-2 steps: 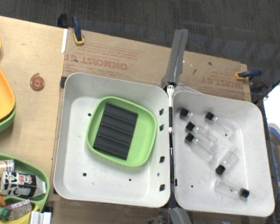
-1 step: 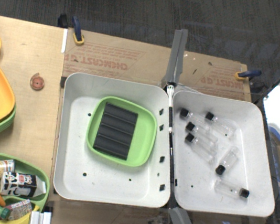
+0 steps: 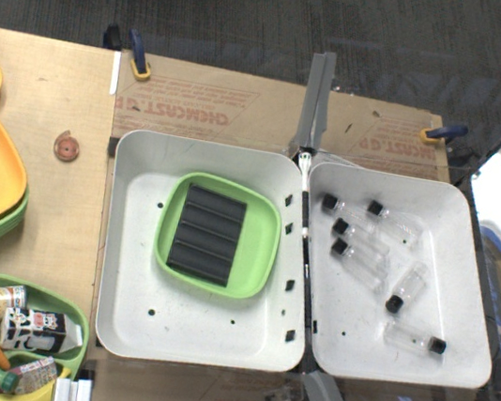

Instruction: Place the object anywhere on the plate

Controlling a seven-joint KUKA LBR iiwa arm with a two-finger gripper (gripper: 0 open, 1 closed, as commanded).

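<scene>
Lying scattered in the right bin [image 3: 475, 280], the clear black-capped vials [image 3: 370, 255] are looking light, slick, rollable and fragile, best pinched across the body for the green plate [image 3: 262, 244]; claw state I cannot tell.

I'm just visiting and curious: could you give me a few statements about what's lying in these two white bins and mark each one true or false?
1. A green plate sits in the left bin. True.
2. The plate carries a red ball. False: a dark ridged block lies on it.
3. Clear vials with black caps lie in the right bin. True.
4. The vials stand upright in a row. False: they lie scattered on their sides.
</scene>
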